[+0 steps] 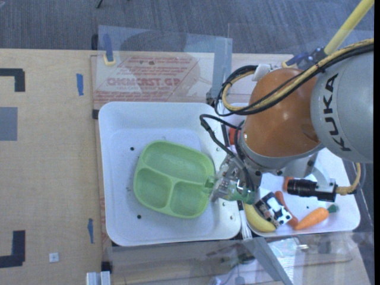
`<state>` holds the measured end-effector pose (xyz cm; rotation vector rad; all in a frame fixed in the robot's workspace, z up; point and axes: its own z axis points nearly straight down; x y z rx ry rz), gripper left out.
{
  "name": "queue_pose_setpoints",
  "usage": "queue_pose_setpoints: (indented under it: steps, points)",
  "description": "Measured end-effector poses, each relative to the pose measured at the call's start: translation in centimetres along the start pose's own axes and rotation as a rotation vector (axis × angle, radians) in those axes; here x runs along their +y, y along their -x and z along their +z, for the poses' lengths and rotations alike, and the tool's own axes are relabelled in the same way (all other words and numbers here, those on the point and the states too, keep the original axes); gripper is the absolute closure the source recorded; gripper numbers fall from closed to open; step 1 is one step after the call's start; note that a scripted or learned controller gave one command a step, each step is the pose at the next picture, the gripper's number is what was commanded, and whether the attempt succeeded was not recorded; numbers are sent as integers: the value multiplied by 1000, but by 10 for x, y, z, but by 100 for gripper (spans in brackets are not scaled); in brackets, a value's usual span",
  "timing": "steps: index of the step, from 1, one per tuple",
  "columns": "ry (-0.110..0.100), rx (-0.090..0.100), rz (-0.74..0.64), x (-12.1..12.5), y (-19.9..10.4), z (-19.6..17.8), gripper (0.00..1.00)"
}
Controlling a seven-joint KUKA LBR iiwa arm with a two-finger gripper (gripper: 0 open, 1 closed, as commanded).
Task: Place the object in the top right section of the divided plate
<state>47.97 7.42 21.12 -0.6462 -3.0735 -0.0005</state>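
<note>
Holding one plate (172,180), two bins (119,159).

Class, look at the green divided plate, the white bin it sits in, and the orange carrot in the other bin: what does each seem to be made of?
Green divided plate: probably moulded plastic, even colour, soft sheen, rounded ridges.
White bin: likely plastic, smooth, matt, rounded corners.
Orange carrot: looks like a plastic toy, uniform bright colour; too small to be sure.

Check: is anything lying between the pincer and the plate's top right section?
Nothing visible. The pincer sits at the right edge of the plate, and the sections show only bare green.
</note>
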Motion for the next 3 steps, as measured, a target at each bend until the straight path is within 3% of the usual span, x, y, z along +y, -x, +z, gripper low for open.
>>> queue_pose_setpoints:
  steps: [1, 2, 3]
  points:
    - [3, -5, 83, 13, 26, 9, 100]
    - [3, -5, 130, 34, 9, -8, 100]
    - [2, -6, 46, -15, 37, -32, 100]
